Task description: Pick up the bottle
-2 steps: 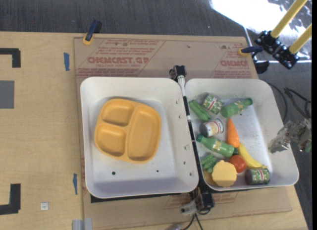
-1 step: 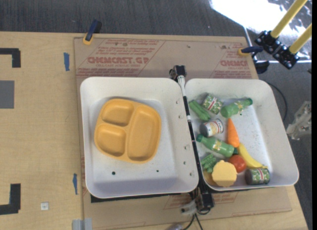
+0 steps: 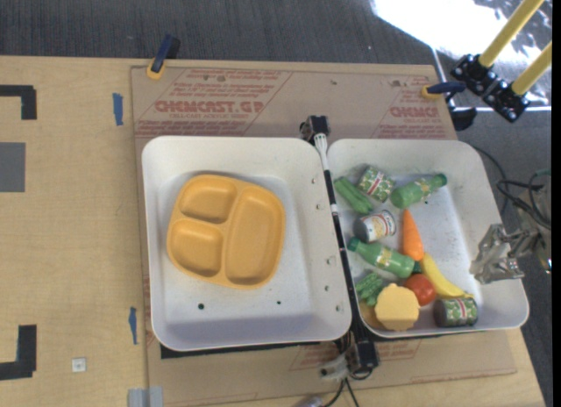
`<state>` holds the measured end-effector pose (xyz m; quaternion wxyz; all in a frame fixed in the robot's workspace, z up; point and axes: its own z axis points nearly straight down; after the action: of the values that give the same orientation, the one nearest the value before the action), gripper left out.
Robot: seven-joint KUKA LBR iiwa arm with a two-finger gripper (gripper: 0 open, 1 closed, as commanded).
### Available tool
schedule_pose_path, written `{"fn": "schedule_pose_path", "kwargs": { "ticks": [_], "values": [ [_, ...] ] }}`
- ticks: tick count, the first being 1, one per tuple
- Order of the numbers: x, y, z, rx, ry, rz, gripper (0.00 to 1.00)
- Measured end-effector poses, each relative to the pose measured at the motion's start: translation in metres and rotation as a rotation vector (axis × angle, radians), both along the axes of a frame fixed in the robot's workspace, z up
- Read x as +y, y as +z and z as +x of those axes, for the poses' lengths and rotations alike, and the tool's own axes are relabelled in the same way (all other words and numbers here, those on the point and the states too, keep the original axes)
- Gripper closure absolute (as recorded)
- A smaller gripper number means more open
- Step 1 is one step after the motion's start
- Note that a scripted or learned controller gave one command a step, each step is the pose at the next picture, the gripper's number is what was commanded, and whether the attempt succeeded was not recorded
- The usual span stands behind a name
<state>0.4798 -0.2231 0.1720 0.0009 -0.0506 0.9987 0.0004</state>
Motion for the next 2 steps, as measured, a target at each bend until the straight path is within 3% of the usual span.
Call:
{"fn": "schedule_pose_path", "kwargs": {
  "ticks": [1, 2],
  "values": [
    [0.000, 0.079, 0.017, -0.006, 0.267, -0.003, 1.00],
    [0.000, -0.016, 0.018, 0.000, 0.629, 0.000, 1.00]
  ]
}}
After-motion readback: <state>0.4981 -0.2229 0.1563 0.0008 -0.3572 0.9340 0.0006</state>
